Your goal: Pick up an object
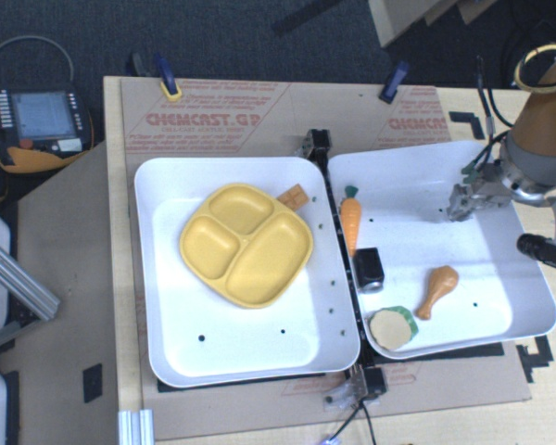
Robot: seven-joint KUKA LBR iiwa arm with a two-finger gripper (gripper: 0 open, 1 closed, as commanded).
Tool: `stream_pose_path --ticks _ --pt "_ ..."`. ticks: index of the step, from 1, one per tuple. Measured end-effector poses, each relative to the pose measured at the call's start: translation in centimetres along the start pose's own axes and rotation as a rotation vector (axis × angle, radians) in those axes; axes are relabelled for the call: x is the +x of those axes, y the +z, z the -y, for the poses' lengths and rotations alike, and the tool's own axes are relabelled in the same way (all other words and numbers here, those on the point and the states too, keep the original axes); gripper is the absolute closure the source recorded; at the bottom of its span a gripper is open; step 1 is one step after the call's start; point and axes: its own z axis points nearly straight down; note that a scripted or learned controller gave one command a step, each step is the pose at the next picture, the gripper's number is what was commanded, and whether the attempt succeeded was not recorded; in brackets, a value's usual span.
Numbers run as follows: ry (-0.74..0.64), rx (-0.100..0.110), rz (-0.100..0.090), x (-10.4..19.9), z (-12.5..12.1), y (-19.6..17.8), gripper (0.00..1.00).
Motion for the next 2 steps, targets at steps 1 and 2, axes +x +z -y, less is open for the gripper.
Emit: stream_pose_path --ticks 1,2 --pt "-0.001 -0.005 0.002 0.4 -0.8 -4.7 1.0" --pt "-0.001 -0.007 0.002 0.3 -1.0 -10.1 1.0"
